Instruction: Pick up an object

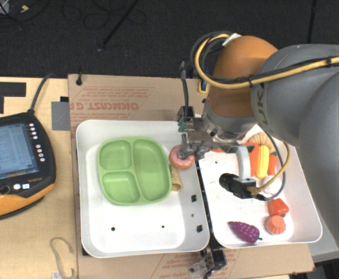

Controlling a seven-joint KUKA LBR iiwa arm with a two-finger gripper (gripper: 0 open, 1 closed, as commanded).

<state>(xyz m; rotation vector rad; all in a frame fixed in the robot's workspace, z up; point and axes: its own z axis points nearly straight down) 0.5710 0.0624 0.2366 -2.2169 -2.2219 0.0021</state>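
Note:
A pink donut point(181, 158) sits at the right edge of the left white bin point(134, 237), just above a tan ice-cream cone point(175, 182). My gripper point(185, 150) reaches down from the grey and orange arm onto the donut's upper rim. Its dark fingers are closed on that rim, one at the hole and one outside. A green divided plate point(132, 171) lies to the left of the donut in the same bin.
The right bin point(309, 225) holds purple grapes point(243, 231), a red pepper point(278, 207), an orange fruit point(275, 226), a corn cob point(262, 159) and a carrot point(272, 164). An orange-edged tablet pendant point(12, 161) lies left of the bins.

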